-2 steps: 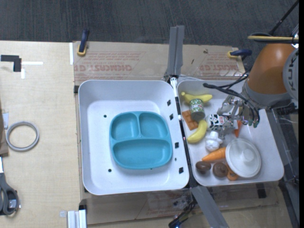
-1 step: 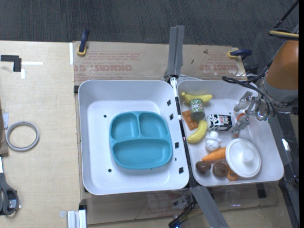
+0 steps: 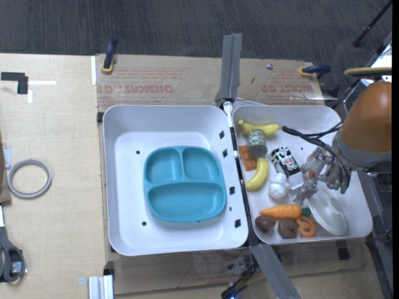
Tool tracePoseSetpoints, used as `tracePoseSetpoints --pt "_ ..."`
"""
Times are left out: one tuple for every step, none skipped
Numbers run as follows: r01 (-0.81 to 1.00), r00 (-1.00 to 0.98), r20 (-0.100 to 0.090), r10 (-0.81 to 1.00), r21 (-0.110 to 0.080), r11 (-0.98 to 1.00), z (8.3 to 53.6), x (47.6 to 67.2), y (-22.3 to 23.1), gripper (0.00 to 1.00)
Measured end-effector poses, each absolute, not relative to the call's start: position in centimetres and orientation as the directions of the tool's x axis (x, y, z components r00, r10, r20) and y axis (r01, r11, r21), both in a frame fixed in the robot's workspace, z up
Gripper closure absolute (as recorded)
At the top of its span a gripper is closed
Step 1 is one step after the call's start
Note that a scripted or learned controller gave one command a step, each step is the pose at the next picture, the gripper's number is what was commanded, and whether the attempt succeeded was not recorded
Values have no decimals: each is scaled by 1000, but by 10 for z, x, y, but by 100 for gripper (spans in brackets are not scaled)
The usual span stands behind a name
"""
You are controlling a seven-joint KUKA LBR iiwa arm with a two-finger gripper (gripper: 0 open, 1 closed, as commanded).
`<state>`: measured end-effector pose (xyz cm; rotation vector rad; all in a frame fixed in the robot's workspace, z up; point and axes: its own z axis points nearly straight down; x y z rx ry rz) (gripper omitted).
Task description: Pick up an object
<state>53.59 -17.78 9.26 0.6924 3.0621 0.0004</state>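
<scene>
White bins sit side by side on the counter (image 3: 56, 104). The left bin (image 3: 118, 167) holds a blue tray (image 3: 185, 184) with three compartments. The right bin (image 3: 355, 210) holds many small things: two bananas, one (image 3: 260, 129) near the far wall and one (image 3: 258, 174) just below it, a green can (image 3: 256, 147) between them, a black and white cow (image 3: 286, 161), a white ball (image 3: 277, 190), a carrot (image 3: 280, 211), two brown pieces (image 3: 277, 225) at the near wall and a clear bowl (image 3: 329, 217).

The arm (image 3: 369, 126) reaches in from the right, and the end effector (image 3: 310, 189) hangs low over the right bin, between the ball and the bowl, close above the carrot. Whether its fingers are apart or closed, I cannot tell, and nothing is seen between them. Roll of tape (image 3: 28, 178) lies on the counter at the left.
</scene>
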Motion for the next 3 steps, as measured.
tracePoseSetpoints --pt "356 -935 -3 356 1 935 92 578 -120 0" --pt "330 -944 26 330 -17 944 89 621 -106 0" --pt "390 -921 -3 390 0 921 93 592 -176 0"
